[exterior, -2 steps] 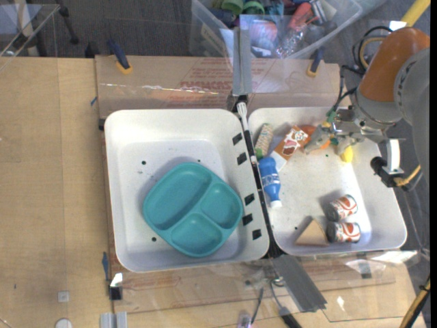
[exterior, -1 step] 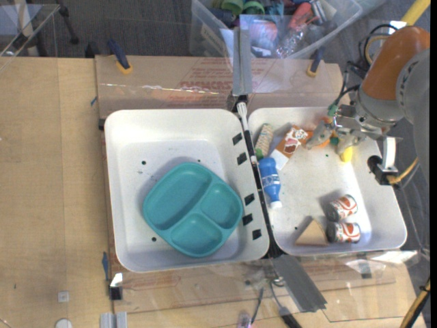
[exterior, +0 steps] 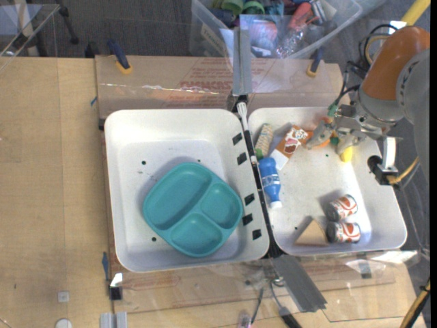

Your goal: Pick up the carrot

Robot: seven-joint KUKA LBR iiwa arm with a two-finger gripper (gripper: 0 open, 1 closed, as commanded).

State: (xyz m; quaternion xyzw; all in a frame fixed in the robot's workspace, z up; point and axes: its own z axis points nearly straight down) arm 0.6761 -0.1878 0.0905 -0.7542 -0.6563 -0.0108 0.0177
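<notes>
Gripper [exterior: 336, 134] hanging low at the far right corner of the right bin [exterior: 382, 210], reaching in from the grey arm [exterior: 403, 80] with its orange band. Sitting right at an orange thing, probably the carrot [exterior: 319, 138], lying just beside the claw and touching or nearly touching a red-and-white packet [exterior: 293, 141]. Looking like the carrot's thicker end meeting the claw, yet not showing clearly whether pinched or merely alongside; cannot tell whether clamping, loose, or spread, so no claiming of a grasp.

Judging progress: approach apparently done, with the claw down at bin level by the target. Lifting not yet showing, since the carrot appears level with the floor of the bin rather than raised. Remaining, by this reading: securing a firm hold, then raising clear of the clutter.

Crowding the spot: a small yellow piece [exterior: 347, 154] just beside the claw, a green-and-tan wrapper [exterior: 263, 141] and blue bottle [exterior: 270, 182] along the divider. Resting well apart: 2 cans [exterior: 341, 219], a tan wedge [exterior: 311, 232], and a teal divided plate [exterior: 192, 209] in the left bin [exterior: 123, 183].
</notes>
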